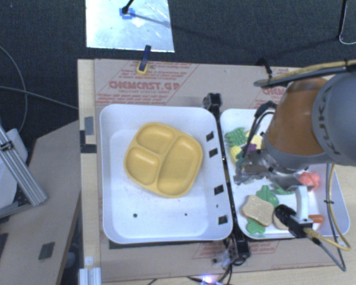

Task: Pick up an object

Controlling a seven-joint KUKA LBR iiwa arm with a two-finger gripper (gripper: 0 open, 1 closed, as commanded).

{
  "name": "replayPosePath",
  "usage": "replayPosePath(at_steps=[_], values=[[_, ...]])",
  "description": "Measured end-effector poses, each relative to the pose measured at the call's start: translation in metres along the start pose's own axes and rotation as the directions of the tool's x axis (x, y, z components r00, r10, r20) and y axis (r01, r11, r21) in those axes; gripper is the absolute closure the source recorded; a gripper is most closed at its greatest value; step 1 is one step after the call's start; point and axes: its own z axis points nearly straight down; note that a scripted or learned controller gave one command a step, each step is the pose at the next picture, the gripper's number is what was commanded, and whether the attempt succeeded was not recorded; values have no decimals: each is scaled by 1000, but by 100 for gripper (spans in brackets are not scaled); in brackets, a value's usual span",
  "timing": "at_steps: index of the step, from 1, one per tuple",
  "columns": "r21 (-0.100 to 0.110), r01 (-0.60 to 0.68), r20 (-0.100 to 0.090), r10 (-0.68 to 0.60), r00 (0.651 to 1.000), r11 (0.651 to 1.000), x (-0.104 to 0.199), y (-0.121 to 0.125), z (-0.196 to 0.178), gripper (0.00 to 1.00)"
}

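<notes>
The arm reaches over the right bin (343, 218), and its gripper (249, 172) hangs low near that bin's left side. A toast-like tan piece (258, 210) lies at the bin's front, on a green item (255, 227). Another green leafy toy (266, 194) sits just behind it, right of the gripper. At the back of the bin lie a green toy (235, 136) and a yellow piece (254, 141). A pink-orange item (310, 179) peeks out from under the arm on the right. Nothing can be made out between the fingers.
The left bin (118, 218) holds a yellow divided plate (164, 158) near its middle. A black divider (221, 159) runs between the two bins. Cardboard (154, 85) lies under both bins, with a blue-and-yellow tool (144, 60) at the back.
</notes>
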Motion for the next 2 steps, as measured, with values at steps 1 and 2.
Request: replayPosePath(at_steps=[1, 2], values=[[-6, -2, 0, 2, 1000, 1000, 41, -4, -95, 100], [-9, -6, 2, 6, 1000, 1000, 39, -4, -202, 100]])
